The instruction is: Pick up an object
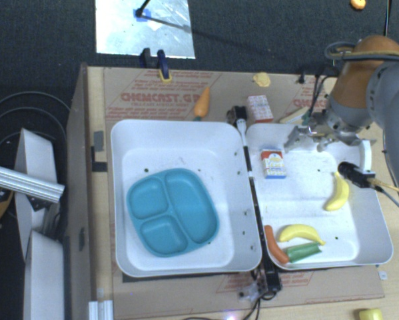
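Arm comes in from the right and sits over the far right corner of the right bin. The pincer hangs above that bin's back edge, and nothing is visibly pinched in it. I can't tell whether it's spread or pressed together (too much metal clutter at this angle). Pickable stuff is all in the right bin. A small carton in white, red and blue lies near the back left and is the item closest to the pincer, but the two are apart, not touching. One banana lies toward the right side, roughly mid-bin. A second banana lies near the front, with a green stick-shaped item just in front of it, close or touching. An orange-red carrot-like piece lies along the bin's left wall at the front corner, its end right beside the green item. The left bin holds a blue divided plate, sitting flat, a bit front of centre. On the table behind the bins are an orange carrot-shaped item, a small pinkish box and a pale yellow lump, all outside both bins. An orange ball sits on the dark floor, far back right.
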{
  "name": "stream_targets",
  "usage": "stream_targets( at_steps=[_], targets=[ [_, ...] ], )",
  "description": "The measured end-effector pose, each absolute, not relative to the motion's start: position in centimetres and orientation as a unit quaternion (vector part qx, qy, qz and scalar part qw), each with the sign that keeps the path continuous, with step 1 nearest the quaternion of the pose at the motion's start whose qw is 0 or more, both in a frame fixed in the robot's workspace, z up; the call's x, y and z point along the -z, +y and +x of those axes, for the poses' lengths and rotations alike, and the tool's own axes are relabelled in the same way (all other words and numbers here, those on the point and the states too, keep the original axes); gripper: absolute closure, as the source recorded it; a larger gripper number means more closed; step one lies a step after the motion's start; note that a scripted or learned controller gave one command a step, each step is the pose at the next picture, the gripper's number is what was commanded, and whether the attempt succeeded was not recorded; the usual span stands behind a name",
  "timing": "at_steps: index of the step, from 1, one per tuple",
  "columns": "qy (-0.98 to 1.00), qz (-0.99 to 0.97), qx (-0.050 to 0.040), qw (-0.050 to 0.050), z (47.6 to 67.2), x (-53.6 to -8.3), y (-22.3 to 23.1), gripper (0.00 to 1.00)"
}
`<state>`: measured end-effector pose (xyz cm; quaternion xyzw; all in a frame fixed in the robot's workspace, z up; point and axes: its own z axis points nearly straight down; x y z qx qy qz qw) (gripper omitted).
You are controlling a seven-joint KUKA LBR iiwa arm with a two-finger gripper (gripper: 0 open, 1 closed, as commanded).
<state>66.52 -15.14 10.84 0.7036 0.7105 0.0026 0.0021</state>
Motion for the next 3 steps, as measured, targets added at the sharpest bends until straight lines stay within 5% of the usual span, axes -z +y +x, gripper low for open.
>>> stream_targets(
  at_steps=[1, 2, 3],
  targets=[
    [0.709, 0.705, -0.0005, 0.001, 66.9, -8.4, -15.7, 0.00],
    [0.710, 0.705, -0.0017, 0.003, 67.1, -9.7, -15.7, 1.00],
    [0.710, 0.704, -0.0013, 0.003, 67.0, -9.7, -15.7, 0.00]
  ],
)
